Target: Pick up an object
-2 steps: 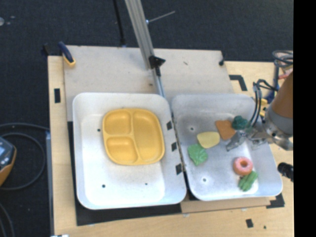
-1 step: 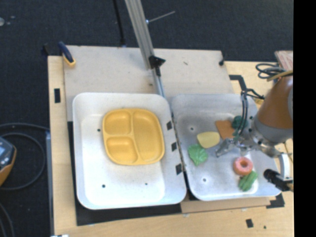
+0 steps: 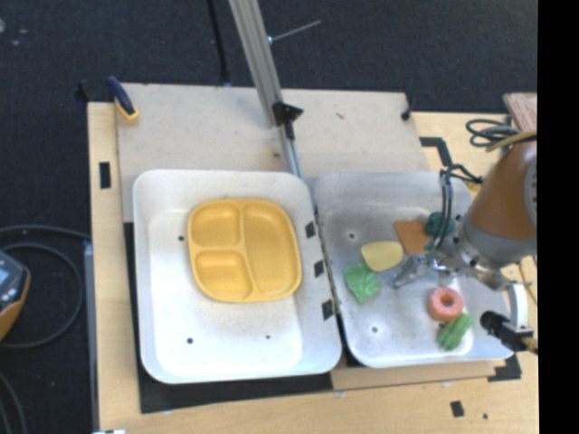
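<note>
The tool [image 3: 418,270] hangs low over the right bin [image 3: 362,202], its metal fingers pointing toward the yellow piece [image 3: 382,256]; whether they are spread or closed I cannot tell, and nothing shows between them; the arm [image 3: 502,208] comes in from the right with its orange band above the wrist. Taking the right bin as landmark: the yellow piece lies near its middle, just beside the tool; a light green piece [image 3: 363,284] lies below that, toward the bin's left wall; an orange-brown flat piece [image 3: 412,235] sits above the tool, with a dark teal piece [image 3: 438,224] next to it; a pink ring [image 3: 445,303] and a darker green piece [image 3: 454,331] lie toward the bin's lower right corner. Touching the right bin's left edge is the left bin [image 3: 163,351], which holds a yellow divided plate [image 3: 244,249] with three compartments. Both bins rest on a pale wooden tabletop [image 3: 208,120]; a slanted metal rail [image 3: 255,39] rises behind the right bin's upper left corner; a blue and yellow handled object [image 3: 121,98] lies far to the left at the back. Dark carpet floor [image 3: 109,16] surrounds the tabletop, and black cables [image 3: 45,278] loop on the floor well left of the bins.
</note>
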Robot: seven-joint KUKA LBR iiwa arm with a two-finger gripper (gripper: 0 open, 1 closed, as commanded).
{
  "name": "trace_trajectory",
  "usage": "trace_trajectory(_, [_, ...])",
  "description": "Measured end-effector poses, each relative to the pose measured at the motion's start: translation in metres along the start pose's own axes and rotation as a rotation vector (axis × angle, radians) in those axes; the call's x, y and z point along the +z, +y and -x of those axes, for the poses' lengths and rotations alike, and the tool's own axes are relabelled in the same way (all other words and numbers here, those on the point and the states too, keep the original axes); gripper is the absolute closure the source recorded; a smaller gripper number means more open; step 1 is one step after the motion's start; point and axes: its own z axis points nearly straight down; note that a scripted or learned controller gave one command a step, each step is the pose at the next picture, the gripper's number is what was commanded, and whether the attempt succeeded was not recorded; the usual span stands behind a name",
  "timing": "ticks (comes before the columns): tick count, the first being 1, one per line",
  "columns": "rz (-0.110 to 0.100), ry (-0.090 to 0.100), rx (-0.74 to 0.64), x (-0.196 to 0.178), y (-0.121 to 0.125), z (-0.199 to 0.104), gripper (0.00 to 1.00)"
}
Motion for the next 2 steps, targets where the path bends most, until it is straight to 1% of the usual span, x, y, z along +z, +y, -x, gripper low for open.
trace_trajectory(1, [0.006, 0.002, 0.002, -0.013, 0.002, 0.0, 1.0])
trace_trajectory(2, [0.005, -0.002, -0.005, -0.069, 0.013, 0.006, 1.0])
